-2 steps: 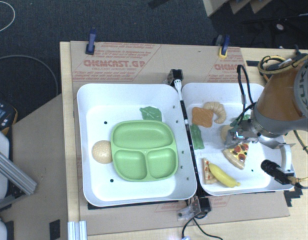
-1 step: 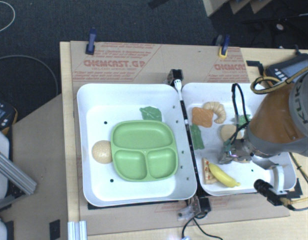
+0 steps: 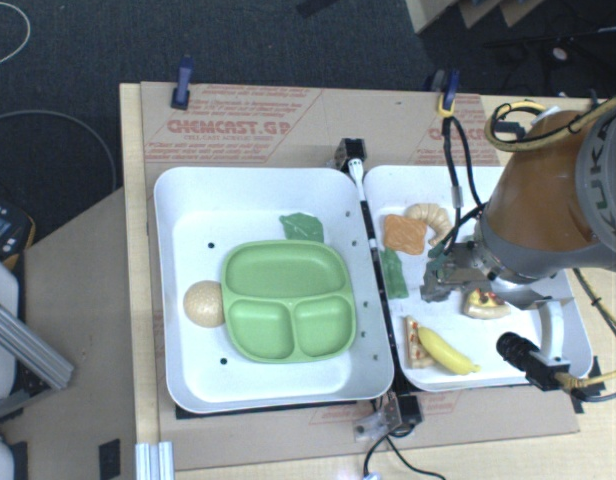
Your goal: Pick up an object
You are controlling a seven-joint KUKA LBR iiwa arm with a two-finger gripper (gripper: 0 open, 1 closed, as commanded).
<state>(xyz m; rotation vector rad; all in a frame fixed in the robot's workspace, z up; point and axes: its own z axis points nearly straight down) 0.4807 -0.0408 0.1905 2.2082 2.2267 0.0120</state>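
Observation:
My gripper (image 3: 440,280) hangs low over the middle of the right bin (image 3: 428,173), beneath the grey and orange arm (image 3: 538,208) that covers the bin's right half. Just left of the gripper lies a green pickle-like piece (image 3: 394,274). An orange bread slice (image 3: 405,234) and a pale croissant-shaped piece (image 3: 428,213) lie behind it. A small tan wedge (image 3: 485,305) sits just to its right. Toward the front lie a yellow banana (image 3: 448,352) and a thin pizza-like slice (image 3: 415,340). I see nothing held in the gripper.
The left bin (image 3: 168,268) holds a green divided plate (image 3: 288,300), a beige round piece (image 3: 203,303) at the plate's left, and a green leaf (image 3: 303,228) behind it. A black rod (image 3: 366,223) runs along the divide between the bins. Cables (image 3: 453,158) hang near the arm.

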